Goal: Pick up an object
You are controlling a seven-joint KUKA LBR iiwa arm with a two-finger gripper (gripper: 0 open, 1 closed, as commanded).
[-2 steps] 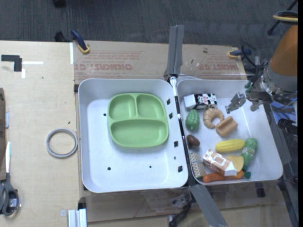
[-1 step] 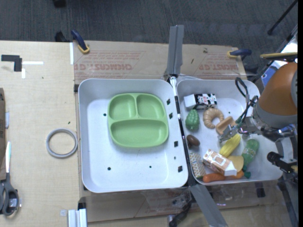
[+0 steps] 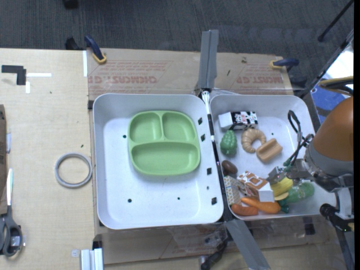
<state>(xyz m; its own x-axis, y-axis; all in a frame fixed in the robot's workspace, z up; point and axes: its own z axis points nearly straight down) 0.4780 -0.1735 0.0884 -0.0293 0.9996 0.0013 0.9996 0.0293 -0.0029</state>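
Pale wooden bench (image 3: 45, 128) carries two shallow white bins side by side. Left white bin (image 3: 112, 196) holds a green three-compartment plastic plate (image 3: 164, 143), lying flat. Right white bin (image 3: 301, 108) holds a black-and-white printed carton (image 3: 243, 118), a tan croissant-shaped toy (image 3: 252, 139), a green strawberry-shaped toy (image 3: 228, 143), an orange toy carrot (image 3: 260, 206) and a yellow banana-shaped toy (image 3: 283, 187). Two-finger gripper (image 3: 279, 176) sits low at the banana; finger spacing cannot be determined. Grey tape ring (image 3: 73, 169) lies on the bench, well apart.
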